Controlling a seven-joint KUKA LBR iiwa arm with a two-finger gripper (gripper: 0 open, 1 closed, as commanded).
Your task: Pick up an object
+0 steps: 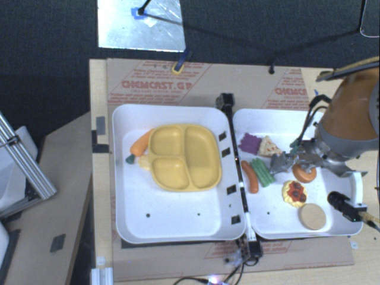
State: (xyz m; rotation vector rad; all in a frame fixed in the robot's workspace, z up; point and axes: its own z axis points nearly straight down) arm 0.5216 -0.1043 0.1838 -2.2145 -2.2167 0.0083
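Left bin [127, 218] holds yellow tray [181, 157], carrot [141, 142].

yellow divided plate [181, 158], carrot [141, 142], silver sheet [141, 16]

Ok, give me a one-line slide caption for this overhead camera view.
Gripper lowered into the right bin among toy foods, beside the green pod; yellow divided plate and carrot sit in the left bin.

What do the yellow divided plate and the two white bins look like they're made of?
The yellow plate looks like moulded plastic with a matte finish: even colour, rounded compartment ridges and soft highlights. The left bin and right bin seem to be smooth white plastic too, with rounded corners and a faint sheen, though coated metal can't be ruled out.
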